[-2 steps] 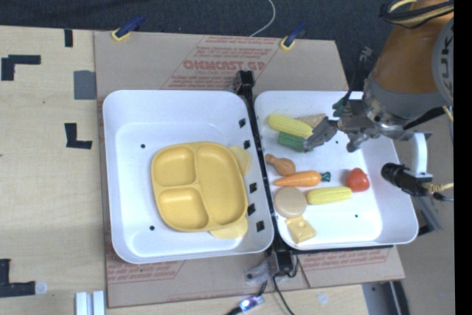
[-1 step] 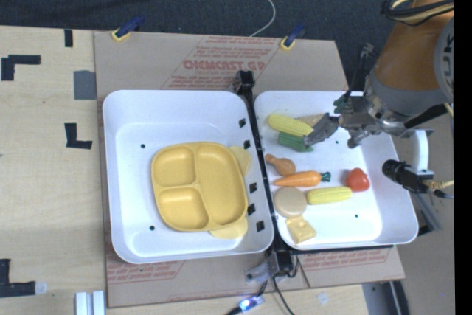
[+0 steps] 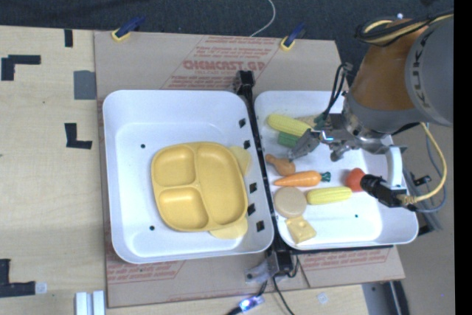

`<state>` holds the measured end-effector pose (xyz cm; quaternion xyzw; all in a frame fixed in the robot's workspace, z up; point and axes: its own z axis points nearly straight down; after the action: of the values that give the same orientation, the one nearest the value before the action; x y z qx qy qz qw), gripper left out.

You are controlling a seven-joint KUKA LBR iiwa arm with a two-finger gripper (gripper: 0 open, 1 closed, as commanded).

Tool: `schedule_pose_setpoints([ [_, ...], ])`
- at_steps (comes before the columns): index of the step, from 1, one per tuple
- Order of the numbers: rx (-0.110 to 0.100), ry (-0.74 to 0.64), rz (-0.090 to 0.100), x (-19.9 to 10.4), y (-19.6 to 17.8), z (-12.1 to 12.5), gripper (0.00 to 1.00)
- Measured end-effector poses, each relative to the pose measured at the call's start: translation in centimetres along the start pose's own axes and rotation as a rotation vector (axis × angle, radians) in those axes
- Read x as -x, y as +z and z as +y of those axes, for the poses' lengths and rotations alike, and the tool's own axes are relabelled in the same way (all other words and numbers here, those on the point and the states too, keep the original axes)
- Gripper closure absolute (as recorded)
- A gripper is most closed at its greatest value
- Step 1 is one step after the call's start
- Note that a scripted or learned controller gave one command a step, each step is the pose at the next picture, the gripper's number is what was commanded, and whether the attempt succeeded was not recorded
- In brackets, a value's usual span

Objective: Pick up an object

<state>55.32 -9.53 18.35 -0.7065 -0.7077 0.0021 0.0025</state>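
The right bin point(image 3: 369, 229) holds several toy foods: a yellow corn cob point(image 3: 287, 125) with a green piece beside it, an orange carrot point(image 3: 298, 179), a small brown piece point(image 3: 280, 165), a tan round point(image 3: 290, 201), a pale cheese wedge point(image 3: 301, 230), a second yellow corn point(image 3: 329, 195) and a red tomato point(image 3: 355, 178). My gripper point(image 3: 321, 145) hangs over the middle of this bin, just right of the corn cob and above the carrot. Its grey fingers point(image 3: 301, 147) are spread apart, and nothing sits between them.
The left bin point(image 3: 125, 122) holds a yellow divided tray point(image 3: 199, 184) with a pale yellow piece under its right edge. A black divider point(image 3: 254, 151) separates the bins. The arm's orange band point(image 3: 380, 77) and cables overhang the right bin's far right side.
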Motion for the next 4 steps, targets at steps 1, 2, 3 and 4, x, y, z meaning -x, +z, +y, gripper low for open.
schedule_pose_setpoints([
  [1, 0.0, 0.001, 0.0, 0.4, 4.5, -0.2, 0.0],
  [2, 0.001, 0.0, 0.0, 0.3, 9.9, -0.3, 0.0],
  [3, 0.002, -0.001, 0.0, 0.3, 8.7, -0.2, 1.0],
  [4, 0.01, 0.001, -0.001, 0.6, 2.9, 0.6, 1.0],
])
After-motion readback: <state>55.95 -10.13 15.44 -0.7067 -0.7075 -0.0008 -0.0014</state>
